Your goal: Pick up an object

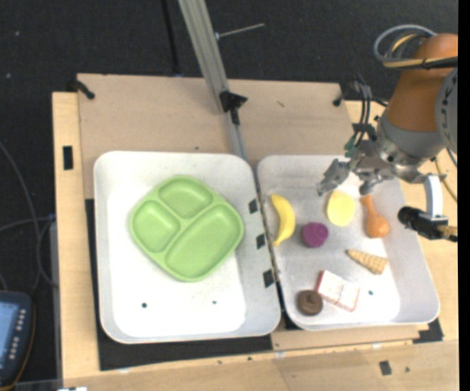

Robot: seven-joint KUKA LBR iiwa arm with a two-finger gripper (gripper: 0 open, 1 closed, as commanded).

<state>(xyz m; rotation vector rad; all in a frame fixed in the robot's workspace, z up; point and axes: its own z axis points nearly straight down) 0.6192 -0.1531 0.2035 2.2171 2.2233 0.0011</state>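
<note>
The pincer (pixel 350 179) hangs in the upper part of the right bin (pixel 414 304), at the right of the frame. Its two fingers stand apart, one toward the left and one toward the right, and nothing sits between them. The task is therefore at its start, I judge: no object is lifted, and the whole grasp is left to do.

Just below the fingers lies a yellow round piece (pixel 340 208), the nearest thing and probably the target. It is a little taller than wide, with the long axis nearly up and down in the frame. To its right lies an orange piece (pixel 372 217), with the narrow end up. To the left a banana (pixel 283 218) lies near the left wall of the bin, long axis vertical, curved. Lower are a purple ball (pixel 314 235), a cone (pixel 367 260) with its tip pointing left, a red and white box (pixel 338 291) and a brown round thing (pixel 309 302).

The left bin (pixel 120 300) holds a green divided plate (pixel 187 227).
</note>
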